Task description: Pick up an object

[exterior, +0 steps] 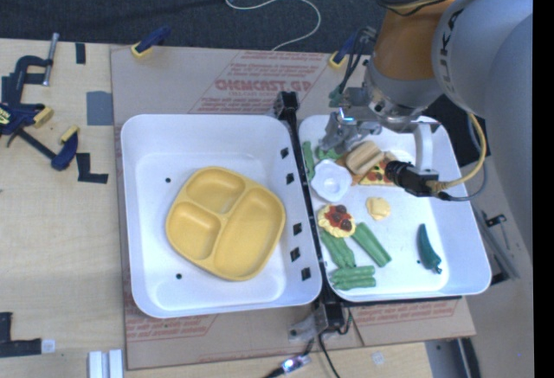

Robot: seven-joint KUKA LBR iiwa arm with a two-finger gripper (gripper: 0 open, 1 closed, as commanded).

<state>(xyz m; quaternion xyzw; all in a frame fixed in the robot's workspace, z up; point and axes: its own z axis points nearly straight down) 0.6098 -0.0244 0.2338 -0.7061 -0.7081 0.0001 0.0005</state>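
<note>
Toy food in right bin; gripper low over it. Finger state: cannot tell. Step: descent/grasp. Next: close, lift straight.

Both white bins look like smooth, slightly glossy plastic. The yellow divided tray at lower centre-left has a soft satin sheen, plastic too. The surface reads as pale matt wood, with a matt brown cardboard sheet printed in red beneath the bins. The arm's orange band at upper right is glossy; its grey shell is smooth and duller. The green toy pieces look like shiny plastic.
</note>
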